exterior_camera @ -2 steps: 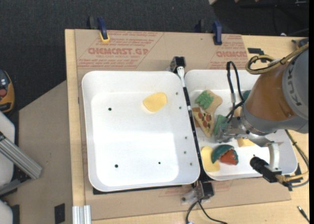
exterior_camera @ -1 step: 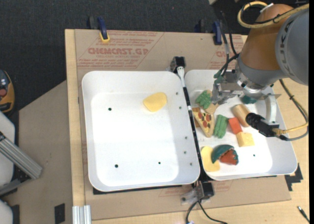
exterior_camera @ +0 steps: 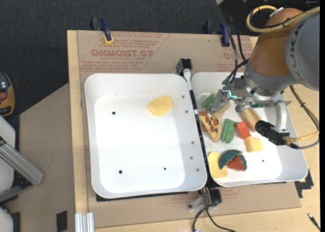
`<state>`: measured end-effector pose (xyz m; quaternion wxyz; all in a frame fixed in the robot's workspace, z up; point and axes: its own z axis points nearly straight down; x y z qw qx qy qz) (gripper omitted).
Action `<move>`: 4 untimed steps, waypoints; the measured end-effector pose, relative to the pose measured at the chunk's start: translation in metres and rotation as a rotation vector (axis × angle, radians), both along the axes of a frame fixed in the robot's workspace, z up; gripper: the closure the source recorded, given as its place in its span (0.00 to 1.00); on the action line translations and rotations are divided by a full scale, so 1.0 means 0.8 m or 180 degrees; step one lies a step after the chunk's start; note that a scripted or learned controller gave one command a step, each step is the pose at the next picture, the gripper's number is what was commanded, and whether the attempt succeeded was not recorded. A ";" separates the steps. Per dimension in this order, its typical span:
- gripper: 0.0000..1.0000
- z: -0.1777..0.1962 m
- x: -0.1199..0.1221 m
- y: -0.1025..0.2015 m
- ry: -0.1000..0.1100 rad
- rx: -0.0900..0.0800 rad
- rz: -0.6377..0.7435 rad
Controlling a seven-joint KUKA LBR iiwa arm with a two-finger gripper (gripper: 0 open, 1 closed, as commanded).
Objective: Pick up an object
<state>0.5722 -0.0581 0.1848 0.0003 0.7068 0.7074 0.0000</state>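
The left bin (exterior_camera: 137, 175) holds a single yellow piece (exterior_camera: 160, 105), lying toward its far side, right of the middle, with bare white floor all around it.

Across the divider, the right bin (exterior_camera: 284, 172) is crowded. At its left edge lie a pizza slice (exterior_camera: 210, 124), and nearer, a pale yellow piece (exterior_camera: 216, 165) with a teal and red toy (exterior_camera: 234, 160) resting against its right side. A green pod (exterior_camera: 228, 130) sits just right of the pizza slice, then an orange block (exterior_camera: 244, 130) and a small yellow block (exterior_camera: 254, 144). A green leafy piece (exterior_camera: 208, 101) lies at the far left of this bin.

The gripper (exterior_camera: 222, 102) hangs low over that far-left part, just beside the leafy piece and above the pizza slice. I cannot tell whether its fingers are spread or pressed together, or whether they pinch anything.
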 end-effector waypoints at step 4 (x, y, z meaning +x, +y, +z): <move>0.00 -0.125 0.091 -0.062 0.0010 -0.0004 0.0013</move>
